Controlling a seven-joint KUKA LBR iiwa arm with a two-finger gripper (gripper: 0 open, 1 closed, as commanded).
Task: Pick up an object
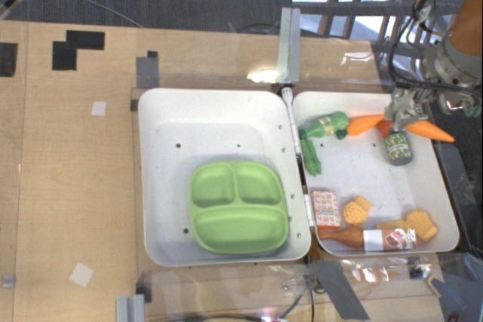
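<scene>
The gripper (400, 115) hangs over the right bin (445, 196); fingers' gap can't be told. Just below them sits a small can (398, 148), possibly touching, carrots (365, 124) either side.

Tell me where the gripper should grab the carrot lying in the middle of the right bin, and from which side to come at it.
Probably grip the orange carrot across its thick middle, coming straight down from above. It lies flat, and its long tapering shape gives the fingers two narrow sides to close on. Its left end touches the green bottle, so keep toward the right half, where the bin floor beside it is bare.
</scene>
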